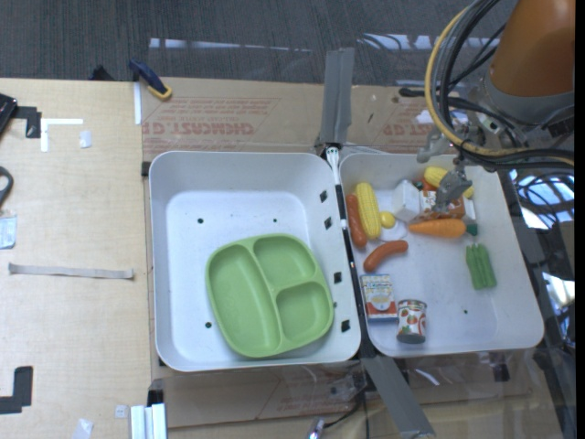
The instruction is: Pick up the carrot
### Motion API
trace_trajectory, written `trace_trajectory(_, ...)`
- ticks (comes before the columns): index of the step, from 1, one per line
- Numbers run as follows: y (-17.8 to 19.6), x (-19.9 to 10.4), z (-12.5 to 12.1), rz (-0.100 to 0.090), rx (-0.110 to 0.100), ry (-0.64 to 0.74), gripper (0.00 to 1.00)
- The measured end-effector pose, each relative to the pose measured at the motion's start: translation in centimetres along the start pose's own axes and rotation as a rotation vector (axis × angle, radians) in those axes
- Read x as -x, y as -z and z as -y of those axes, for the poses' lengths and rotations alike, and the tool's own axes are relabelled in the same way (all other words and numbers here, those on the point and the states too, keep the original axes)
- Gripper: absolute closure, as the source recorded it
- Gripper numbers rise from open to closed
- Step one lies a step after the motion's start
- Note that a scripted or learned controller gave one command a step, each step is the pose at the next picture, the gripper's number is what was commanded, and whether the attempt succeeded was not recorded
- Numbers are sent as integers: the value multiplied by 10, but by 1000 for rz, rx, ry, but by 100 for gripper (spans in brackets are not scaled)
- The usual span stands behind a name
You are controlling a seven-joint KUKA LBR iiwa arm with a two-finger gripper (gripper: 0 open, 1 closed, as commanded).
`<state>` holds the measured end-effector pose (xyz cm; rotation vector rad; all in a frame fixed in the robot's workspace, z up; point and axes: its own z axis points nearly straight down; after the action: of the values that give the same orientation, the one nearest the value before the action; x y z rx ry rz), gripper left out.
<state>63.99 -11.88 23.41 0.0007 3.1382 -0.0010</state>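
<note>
Dark carpet (228, 7) borders a pale wooden bench (73, 199) bearing cardboard (238, 117).

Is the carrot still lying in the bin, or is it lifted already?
Lying in the bin. The carrot rests flat on the floor of the right bin, with the gripper just above it.

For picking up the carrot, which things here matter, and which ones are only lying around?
Matter: carrot, claw, right bin.
Lying around: corn cob, two sausages, green vegetable, can, small carton, green tray.
</note>
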Motion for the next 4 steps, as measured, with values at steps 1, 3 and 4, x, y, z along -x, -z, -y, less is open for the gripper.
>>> trace_trajectory(1,-106,-23,33,3,-1,-21,0)
trace_trajectory(3,-140,-30,80,2,-1,82,0)
trace_trajectory(4,-141,-90,59,0,1,269,0)
